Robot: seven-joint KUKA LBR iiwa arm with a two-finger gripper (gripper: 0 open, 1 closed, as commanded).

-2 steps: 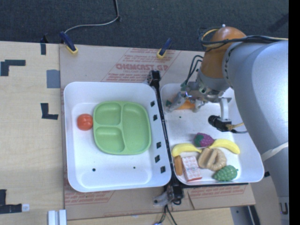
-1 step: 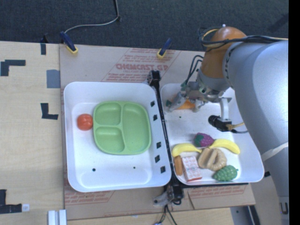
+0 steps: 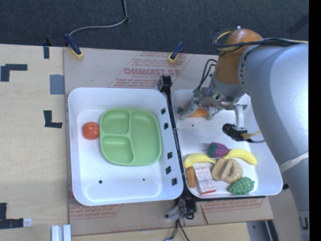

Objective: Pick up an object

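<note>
Over the right bin (image 3: 261, 187) we see the gripper (image 3: 193, 109) low beside an orange item (image 3: 200, 112); we cannot tell its state. Toy food sits nearer.

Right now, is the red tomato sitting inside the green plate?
No, the tomato lies on the white bin floor, beside the green plate.

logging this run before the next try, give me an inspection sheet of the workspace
surface: two shallow white bins side by side on brown cardboard.
job's things: in the right bin an orange piece by the gripper, purple grapes, yellow banana, tan pastry, green bumpy fruit, red-white carton.
clutter: left bin holds a green divided plate and a red tomato.
grippers: gripper low over the right bin's far end.
cables: black cable beyond the bench.
surroundings: yellow clamps.
</note>
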